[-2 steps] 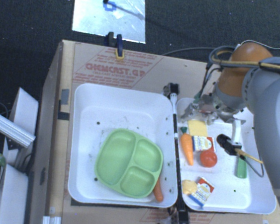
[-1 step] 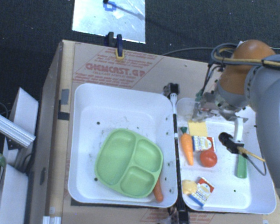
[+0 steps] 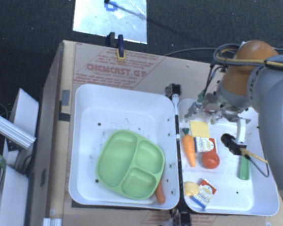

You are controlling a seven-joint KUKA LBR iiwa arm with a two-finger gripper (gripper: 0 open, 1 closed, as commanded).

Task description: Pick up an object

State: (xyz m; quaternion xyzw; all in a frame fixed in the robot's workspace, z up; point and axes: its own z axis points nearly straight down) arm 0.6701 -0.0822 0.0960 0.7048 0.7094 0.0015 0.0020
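My gripper (image 3: 216, 113) hangs over the far end of the right bin (image 3: 263, 201), below the orange wrist band. Just in front of it lies a yellow cheese slice (image 3: 199, 128). Nearer the camera are a small printed box (image 3: 205, 145), an orange carrot (image 3: 189, 150) along the bin's left wall, and a red tomato (image 3: 210, 160). A green stick-shaped item (image 3: 243, 169) lies to the right. A colourful packet (image 3: 204, 192) and a yellow piece (image 3: 190, 187) sit at the near end. Nothing is seen held.
The left bin (image 3: 87, 113) holds a green divided plate (image 3: 131, 164) and a small orange piece (image 3: 159, 193) by its near right corner. The divider rim between the bins runs just left of the carrot. The grey arm covers the right bin's far right corner.
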